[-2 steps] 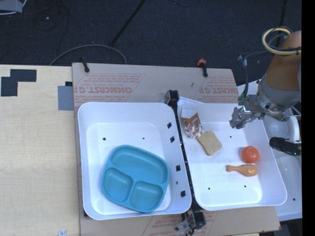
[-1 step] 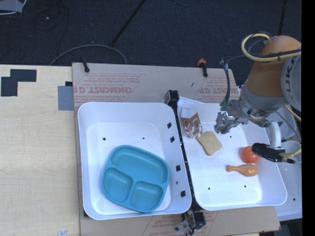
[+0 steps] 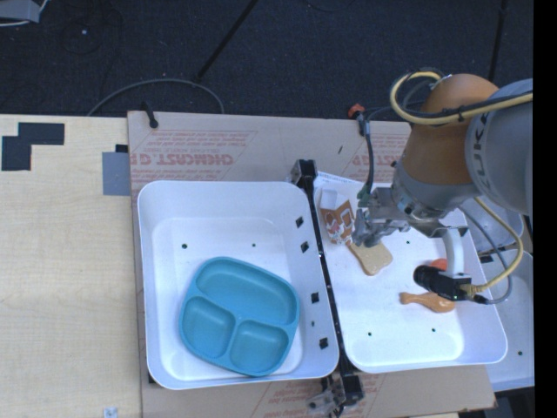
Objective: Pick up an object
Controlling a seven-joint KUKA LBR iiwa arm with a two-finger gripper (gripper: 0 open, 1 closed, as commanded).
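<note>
My gripper hangs low in the right bin, near its far left part. A tan, toast-like piece lies just below the gripper, its upper end at or under the gripper's tip. A brown and white patterned packet lies to the left of the gripper against the bin's left wall. An orange drumstick-shaped toy lies to the right on the bin floor. A small orange-red thing peeks out beside the wrist.
The left bin holds a blue divided plate in its near half. A black divider runs between the two bins. The arm covers the right bin's far right corner.
</note>
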